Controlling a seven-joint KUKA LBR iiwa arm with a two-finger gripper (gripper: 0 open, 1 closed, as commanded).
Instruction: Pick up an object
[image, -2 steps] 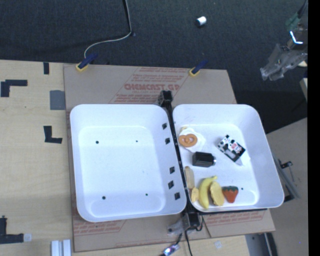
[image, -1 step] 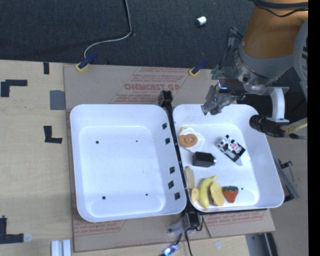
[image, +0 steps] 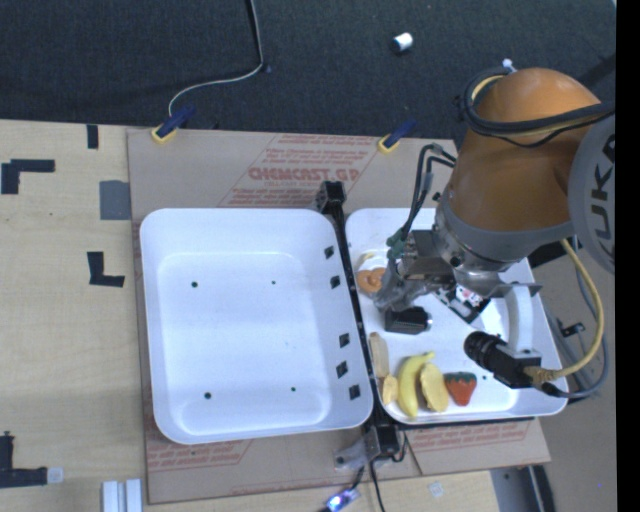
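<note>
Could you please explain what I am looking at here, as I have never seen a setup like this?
This is one camera fixed above a bench, looking down at a slant. The big grey and orange shape is a robot arm reaching in from the right. At its lower end is its gripper, a two-finger claw, low over the right bin. I cannot tell whether it holds anything.

Two shallow white bins sit side by side on a cardboard sheet. In the right bin, near its front, lie bananas and a strawberry, probably toys. An orange thing lies by the divider. The left bin shows just its white floor. The arm's job is to pick up an object.
</note>
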